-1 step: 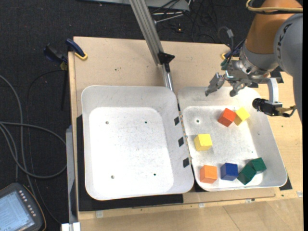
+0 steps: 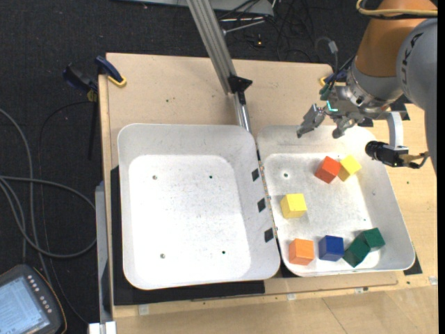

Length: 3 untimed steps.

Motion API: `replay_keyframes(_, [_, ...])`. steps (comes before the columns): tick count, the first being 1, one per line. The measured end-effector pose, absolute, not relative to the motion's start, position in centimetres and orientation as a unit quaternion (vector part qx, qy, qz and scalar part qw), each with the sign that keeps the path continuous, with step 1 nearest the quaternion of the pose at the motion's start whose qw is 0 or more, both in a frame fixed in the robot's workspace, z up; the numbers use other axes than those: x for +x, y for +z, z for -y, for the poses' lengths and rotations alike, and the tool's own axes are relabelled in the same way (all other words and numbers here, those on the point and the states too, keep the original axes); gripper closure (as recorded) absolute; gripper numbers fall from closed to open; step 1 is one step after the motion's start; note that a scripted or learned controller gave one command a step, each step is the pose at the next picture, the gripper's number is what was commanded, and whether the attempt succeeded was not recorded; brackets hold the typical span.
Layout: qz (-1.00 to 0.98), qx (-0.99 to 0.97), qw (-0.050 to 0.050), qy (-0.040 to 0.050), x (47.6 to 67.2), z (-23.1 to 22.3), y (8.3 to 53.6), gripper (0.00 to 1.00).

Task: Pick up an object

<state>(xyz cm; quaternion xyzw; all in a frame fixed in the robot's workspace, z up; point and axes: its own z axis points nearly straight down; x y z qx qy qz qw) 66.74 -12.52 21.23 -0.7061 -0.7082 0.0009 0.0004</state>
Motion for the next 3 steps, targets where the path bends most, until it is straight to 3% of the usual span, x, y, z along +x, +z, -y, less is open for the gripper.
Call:
replay_keyframes(2, [0.708, -0.706, 0.002, 0.0017, 67.0, 12.0, 9.5, 0.00])
replay_keyframes(3, [0.709, -0.706, -0.001, -0.0006, 67.2, 12.0, 11.0, 1.00])
